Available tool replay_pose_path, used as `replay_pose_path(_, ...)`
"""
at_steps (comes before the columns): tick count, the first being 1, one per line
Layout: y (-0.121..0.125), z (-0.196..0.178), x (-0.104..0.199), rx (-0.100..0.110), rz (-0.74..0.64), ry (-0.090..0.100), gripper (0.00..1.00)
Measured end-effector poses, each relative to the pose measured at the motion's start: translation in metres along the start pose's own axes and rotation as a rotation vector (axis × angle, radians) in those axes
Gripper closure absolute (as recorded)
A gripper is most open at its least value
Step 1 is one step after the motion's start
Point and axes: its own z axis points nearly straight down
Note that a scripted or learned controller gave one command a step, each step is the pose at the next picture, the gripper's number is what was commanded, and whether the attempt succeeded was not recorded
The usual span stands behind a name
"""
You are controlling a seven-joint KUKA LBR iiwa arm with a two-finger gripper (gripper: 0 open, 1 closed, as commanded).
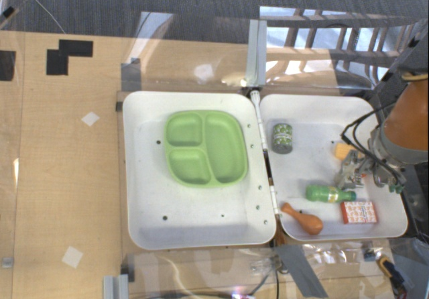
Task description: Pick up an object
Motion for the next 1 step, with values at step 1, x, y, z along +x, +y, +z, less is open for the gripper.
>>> replay_pose_path(1, 0.0452, -0.1049, 0.0416, -0.004, -0.291, 0.003, 1.0)
